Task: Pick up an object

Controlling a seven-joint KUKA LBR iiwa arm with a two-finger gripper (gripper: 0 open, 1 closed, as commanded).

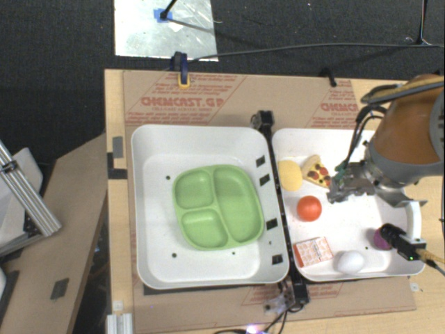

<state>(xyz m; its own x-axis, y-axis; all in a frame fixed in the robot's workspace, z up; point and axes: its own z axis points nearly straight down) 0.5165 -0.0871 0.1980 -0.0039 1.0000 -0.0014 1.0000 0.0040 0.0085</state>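
The right bin point(351, 141) holds several small objects. A yellow lemon-like piece point(290, 175) lies against its left wall, with a pizza slice point(316, 170) just to its right. Below them are a red tomato point(309, 208), a red-and-white packet point(313, 251), a white egg point(350, 261) and a purple object point(381, 239). My gripper point(338, 185) hangs over the middle of this bin, just right of the pizza slice and up and to the right of the tomato. Nothing is visibly held.
The left bin point(149, 186) holds a green divided plate point(217, 207). A black divider with clips point(272, 200) runs between the bins. The grey and orange arm point(410, 138) covers the right bin's right side. A black fitting point(402, 242) sits near the purple object.
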